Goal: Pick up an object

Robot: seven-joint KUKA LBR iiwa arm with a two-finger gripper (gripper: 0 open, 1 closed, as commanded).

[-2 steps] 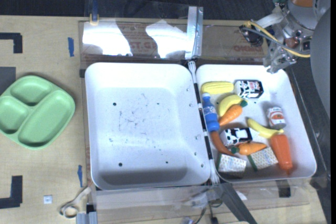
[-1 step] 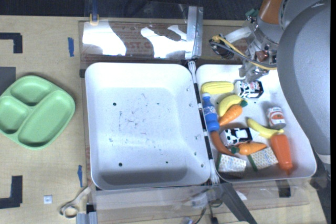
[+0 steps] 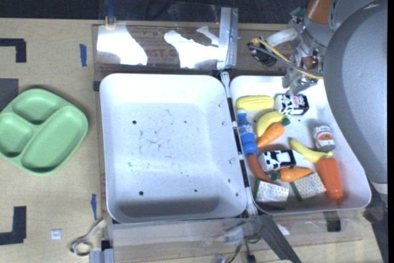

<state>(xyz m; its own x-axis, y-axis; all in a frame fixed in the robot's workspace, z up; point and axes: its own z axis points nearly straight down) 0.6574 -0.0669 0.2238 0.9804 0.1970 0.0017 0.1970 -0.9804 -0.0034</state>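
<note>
I see the objects for picking all gathered in the right bin (image 3: 354,185). At its far side a yellow banana (image 3: 253,102) lies beside a small black-and-white cow toy (image 3: 293,105). A blue bottle (image 3: 246,133) lies along the left wall of this bin, and just right of it there is a yellow piece (image 3: 267,121) with an orange carrot (image 3: 271,133) leaning across it. Lower, I see a second black-and-white cow toy (image 3: 279,160), with another orange carrot (image 3: 294,174) touching its near side. A second banana (image 3: 306,150) lies to the right of that, a small can with a red label (image 3: 323,137) stands near the right wall, and a big orange carrot (image 3: 331,177) lies below the can. Two flat patterned packets (image 3: 289,189) rest at the near edge.

The pincer (image 3: 298,78) hangs over the far part of the right bin, just above the first cow toy. I cannot tell how its fingers stand, and I see nothing held in it. The grey arm (image 3: 354,80) with its orange band (image 3: 323,0) comes in from the right.

The left bin (image 3: 166,145) is beside it, their walls touching. On the worktop (image 3: 55,40), well apart to the left, a green divided plate (image 3: 40,130) is lying.
</note>
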